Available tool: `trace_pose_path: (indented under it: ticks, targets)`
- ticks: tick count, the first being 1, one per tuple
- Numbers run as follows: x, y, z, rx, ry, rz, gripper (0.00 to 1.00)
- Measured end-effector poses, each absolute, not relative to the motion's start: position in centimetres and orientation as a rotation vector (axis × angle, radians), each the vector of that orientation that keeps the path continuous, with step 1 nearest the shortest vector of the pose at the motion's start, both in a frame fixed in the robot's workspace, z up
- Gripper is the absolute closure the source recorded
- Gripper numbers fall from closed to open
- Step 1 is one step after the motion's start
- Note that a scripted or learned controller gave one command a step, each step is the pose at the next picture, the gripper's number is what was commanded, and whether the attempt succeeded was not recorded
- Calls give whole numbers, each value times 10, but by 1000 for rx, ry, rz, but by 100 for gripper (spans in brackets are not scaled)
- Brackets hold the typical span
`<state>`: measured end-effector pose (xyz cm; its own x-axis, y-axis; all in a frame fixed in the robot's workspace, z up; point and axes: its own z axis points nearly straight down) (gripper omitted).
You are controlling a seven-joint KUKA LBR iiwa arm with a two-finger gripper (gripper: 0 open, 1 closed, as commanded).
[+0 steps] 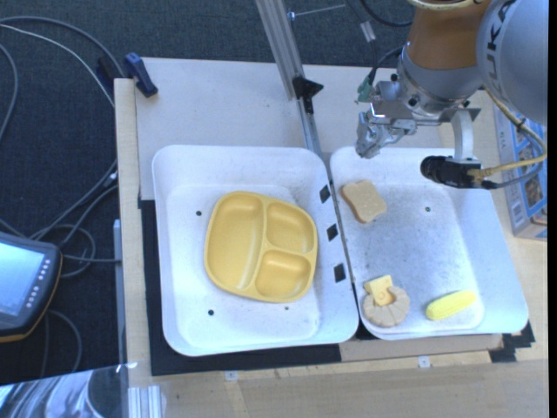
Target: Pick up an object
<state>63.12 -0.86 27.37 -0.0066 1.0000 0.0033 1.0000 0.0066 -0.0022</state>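
My gripper [370, 144] hangs over the far left corner of the right bin [474, 233], just above and behind a slice of toast [364, 201]. Nothing shows between its tips. Near the bin's front edge lie a round tan piece with a yellow block on top [385, 302] and a yellow corn cob [451, 304]. The left bin [174, 225] holds a yellow divided plate [260, 246].
A metal pole [283, 37] slants up behind the bins. A black cylinder [448, 170] on the arm juts over the right bin's far edge. Black clips [332, 231] mark the seam between the bins. Cables and a screen [22, 286] lie at left.
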Motion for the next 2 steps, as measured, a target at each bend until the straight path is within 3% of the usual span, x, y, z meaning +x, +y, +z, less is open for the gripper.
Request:
trace_pose_path:
  ticks: [2]
  targets:
    - [623,93,254,-2211,-2225,4,100]
